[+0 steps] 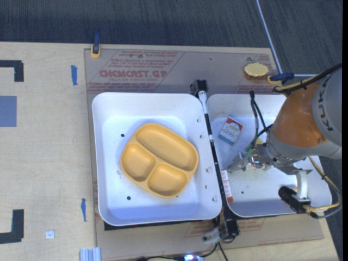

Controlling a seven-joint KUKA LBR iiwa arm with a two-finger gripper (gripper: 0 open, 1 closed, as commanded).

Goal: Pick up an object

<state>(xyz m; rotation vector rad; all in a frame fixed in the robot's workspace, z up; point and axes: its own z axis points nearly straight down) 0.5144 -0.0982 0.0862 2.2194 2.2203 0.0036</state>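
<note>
Camera view: your arm (pixel 304 126) reaches in from right, low over right bin (pixel 239 203). Hand (pixel 251 161) sits mid-bin; whether it is released or clenched, cannot tell. Small blue-and-white carton (pixel 230 130) lies at far left of that bin, near hand but apart from it. Yellow divided tray (pixel 158 160) rests in left bin (pixel 106 145) on desk (pixel 43 145). Judged step: approach, nothing grasped yet. Next move likely calls for you to centre hand over carton, then descend.
</note>
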